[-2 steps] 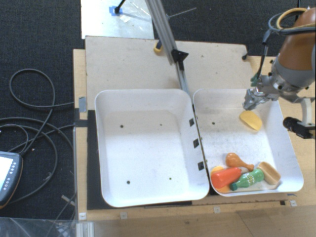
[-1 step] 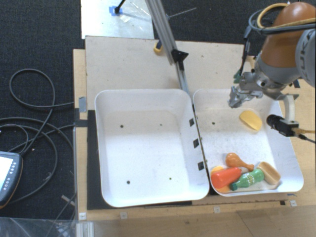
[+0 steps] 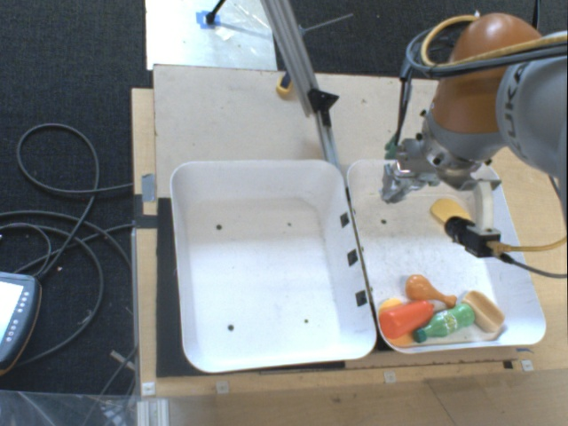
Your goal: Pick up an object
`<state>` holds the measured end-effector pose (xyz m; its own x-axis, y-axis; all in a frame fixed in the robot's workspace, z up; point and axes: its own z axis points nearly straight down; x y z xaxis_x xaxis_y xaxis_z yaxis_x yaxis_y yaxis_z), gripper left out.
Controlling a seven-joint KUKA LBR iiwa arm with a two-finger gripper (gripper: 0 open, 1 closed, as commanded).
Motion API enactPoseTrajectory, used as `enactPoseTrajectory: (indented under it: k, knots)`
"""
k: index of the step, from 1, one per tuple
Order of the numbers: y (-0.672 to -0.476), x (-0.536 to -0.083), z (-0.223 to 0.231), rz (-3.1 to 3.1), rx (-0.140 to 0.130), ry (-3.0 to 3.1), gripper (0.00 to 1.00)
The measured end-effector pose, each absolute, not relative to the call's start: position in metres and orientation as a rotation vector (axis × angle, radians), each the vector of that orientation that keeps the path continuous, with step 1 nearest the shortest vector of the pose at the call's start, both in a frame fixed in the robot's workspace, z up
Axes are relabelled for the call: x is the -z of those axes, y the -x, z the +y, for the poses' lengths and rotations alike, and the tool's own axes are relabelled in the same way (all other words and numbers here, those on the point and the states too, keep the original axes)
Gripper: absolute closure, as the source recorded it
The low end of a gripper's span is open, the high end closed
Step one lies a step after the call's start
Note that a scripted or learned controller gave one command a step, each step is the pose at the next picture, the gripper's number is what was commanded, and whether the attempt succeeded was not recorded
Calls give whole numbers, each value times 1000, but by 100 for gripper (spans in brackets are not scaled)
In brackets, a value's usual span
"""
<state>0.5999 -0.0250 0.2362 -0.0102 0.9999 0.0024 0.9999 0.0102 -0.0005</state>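
Gripper (image 3: 394, 189): over right bin (image 3: 390, 247), far end; opening unclear, nothing seen held.
Toy bottle (image 3: 446, 323): well toward near edge.
Toy carrot (image 3: 408, 314): beside bottle.

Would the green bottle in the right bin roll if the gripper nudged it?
Probably. The green bottle lies on its side and looks rounded, so it may roll. The carrot and hot dog bun crowding it could limit that.

A robotics lab test cell.
A grey industrial arm (image 3: 524, 105) with an orange band reaches over a plain board worktop (image 3: 231, 114) bearing two white bins (image 3: 257, 264), while loose black cables (image 3: 62, 202) trail across dark carpet (image 3: 71, 51), a handheld control pendant (image 3: 13, 318) lies at the left edge, and a metal camera pole (image 3: 297, 51) slants overhead.
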Motion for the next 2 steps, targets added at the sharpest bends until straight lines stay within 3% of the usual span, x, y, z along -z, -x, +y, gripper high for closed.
enactPoseTrajectory:
  k: [2]
  knots:
    - [-600,-249,79,-2233,4,2209,100]
